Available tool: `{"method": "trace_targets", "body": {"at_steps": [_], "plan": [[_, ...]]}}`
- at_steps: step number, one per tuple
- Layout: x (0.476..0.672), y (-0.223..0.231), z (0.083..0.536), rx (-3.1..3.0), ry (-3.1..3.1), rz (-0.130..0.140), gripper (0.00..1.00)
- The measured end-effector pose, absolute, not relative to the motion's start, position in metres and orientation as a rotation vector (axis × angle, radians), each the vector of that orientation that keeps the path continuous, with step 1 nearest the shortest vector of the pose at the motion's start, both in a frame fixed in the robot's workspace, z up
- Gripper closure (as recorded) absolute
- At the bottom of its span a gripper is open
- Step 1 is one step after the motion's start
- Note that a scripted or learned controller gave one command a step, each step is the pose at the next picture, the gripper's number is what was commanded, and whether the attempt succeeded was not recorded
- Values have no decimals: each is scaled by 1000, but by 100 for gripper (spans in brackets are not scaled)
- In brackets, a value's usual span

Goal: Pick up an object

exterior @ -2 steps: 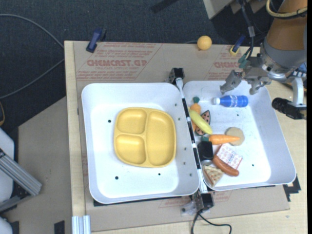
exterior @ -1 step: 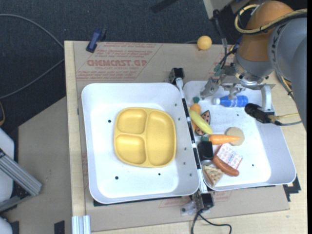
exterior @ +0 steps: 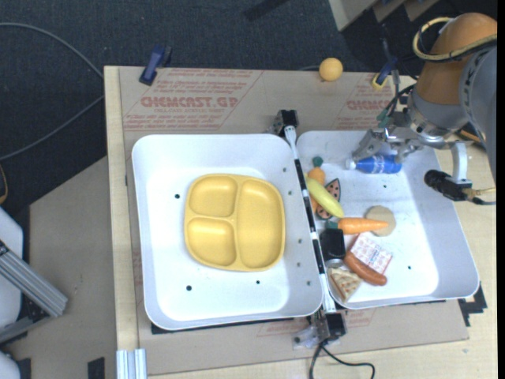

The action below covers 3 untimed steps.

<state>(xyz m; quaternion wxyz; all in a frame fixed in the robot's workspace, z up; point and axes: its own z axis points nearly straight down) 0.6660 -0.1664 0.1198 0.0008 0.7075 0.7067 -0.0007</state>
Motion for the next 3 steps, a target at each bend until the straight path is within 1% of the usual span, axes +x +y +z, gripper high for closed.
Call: {"method": "trace_targets", "body": {"at_steps": [1, 2, 3], "plan": [[669, -183, 98, 2213, 2220, 8, 0], [629, -156, 84, 2223, 2222, -1, 0], [629, -157, 95, 2222, 2220, 1, 100]]}}
